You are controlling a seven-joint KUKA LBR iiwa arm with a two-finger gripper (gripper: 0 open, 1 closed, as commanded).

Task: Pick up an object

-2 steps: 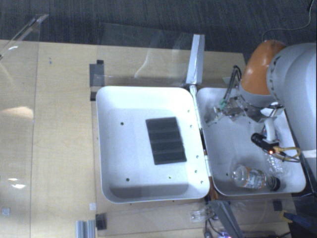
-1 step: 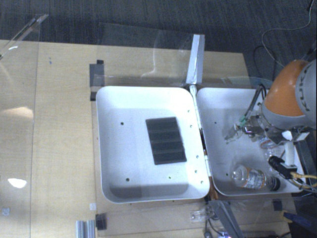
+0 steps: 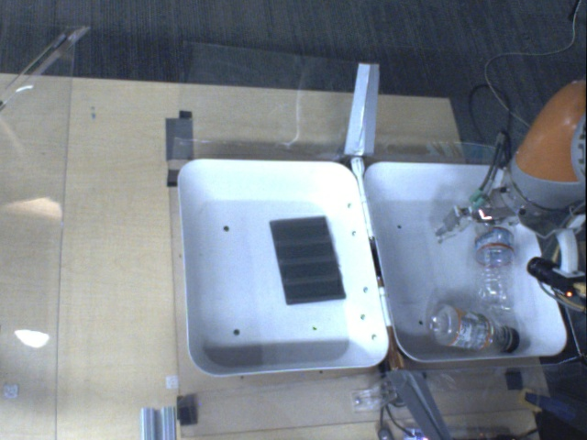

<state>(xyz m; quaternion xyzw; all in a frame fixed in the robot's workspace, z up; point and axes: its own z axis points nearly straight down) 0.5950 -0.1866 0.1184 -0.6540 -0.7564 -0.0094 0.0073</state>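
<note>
While the arm point(image 3: 550, 154) reached in at frame right, left bin point(image 3: 206, 246) held a dark ribbed slab point(image 3: 307, 259) mid-frame. Right bin point(image 3: 404, 209), lower right: two clear bottles, one upright-ish point(image 3: 493, 255) just below gripper point(image 3: 477, 211), other point(image 3: 468, 328) lying w/ dark cap. Gripper state: can't tell.

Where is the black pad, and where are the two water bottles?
black pad point(image 3: 307, 259): camera view, its middle.
lying bottle point(image 3: 463, 329): camera view, its clear body.
second bottle point(image 3: 494, 255): camera view, its clear body.
</note>
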